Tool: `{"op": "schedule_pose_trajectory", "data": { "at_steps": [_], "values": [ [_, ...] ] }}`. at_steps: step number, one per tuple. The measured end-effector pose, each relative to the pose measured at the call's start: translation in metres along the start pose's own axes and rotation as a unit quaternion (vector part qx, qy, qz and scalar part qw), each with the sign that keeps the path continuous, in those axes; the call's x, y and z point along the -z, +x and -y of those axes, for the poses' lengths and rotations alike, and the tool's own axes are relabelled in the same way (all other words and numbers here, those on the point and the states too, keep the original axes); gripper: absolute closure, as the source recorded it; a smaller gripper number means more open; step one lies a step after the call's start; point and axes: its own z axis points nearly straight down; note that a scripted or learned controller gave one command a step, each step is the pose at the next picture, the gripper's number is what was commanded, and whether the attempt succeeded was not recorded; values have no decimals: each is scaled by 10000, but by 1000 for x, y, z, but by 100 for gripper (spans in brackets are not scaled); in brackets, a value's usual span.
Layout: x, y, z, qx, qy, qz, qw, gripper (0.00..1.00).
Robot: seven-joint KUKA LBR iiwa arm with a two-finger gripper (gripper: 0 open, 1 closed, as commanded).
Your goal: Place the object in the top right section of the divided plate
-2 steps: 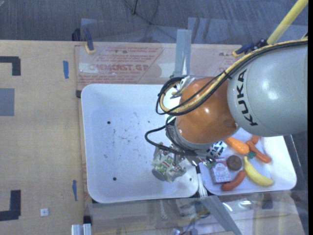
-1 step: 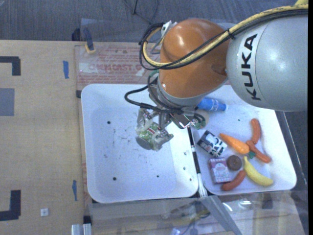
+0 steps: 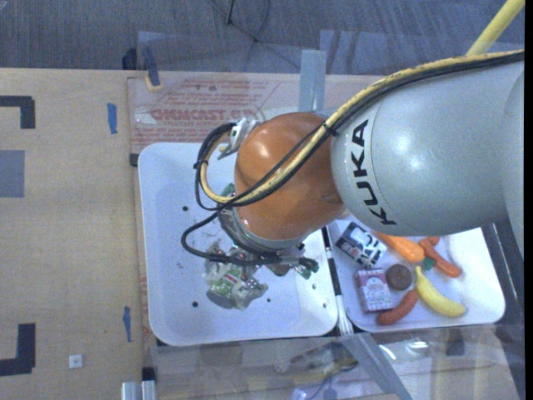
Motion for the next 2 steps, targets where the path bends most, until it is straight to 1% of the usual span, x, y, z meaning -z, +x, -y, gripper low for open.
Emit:
{"op": "schedule_pose_trajectory", "data": {
  "at_steps": [1, 2],
  "values": [
    [17, 67, 76, -656, 8, -9, 9978, 100],
    [-2, -32, -3, 699, 3, 18, 9976, 100]
  ]
}}
